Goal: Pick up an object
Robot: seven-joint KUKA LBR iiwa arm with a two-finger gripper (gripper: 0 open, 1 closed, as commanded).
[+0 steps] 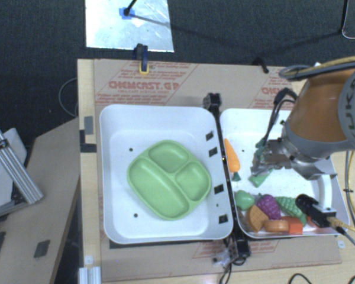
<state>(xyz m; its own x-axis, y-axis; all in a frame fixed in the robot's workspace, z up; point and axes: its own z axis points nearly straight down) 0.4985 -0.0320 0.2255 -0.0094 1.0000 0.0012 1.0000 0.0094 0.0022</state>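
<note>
My gripper [259, 163] hangs over the middle of the right bin [248, 123], reaching in from the right under the grey and orange arm. A small green toy piece [258, 180] lies right at its lower tip, touching or nearly touching it; whether it is held is unclear. An orange toy carrot [231, 155] lies just left of the gripper, along the bin's left wall. Along the bin's front edge sit a green vegetable [244, 200], purple grapes [268, 206], a green ridged toy [287, 205], a brown bread piece [257, 218] and orange and red pieces [286, 225].
The left bin [115, 129] holds a green divided plate [168, 179] in its middle. A black divider with clips [220, 158] runs between the two bins. The far part of the right bin shows bare white floor.
</note>
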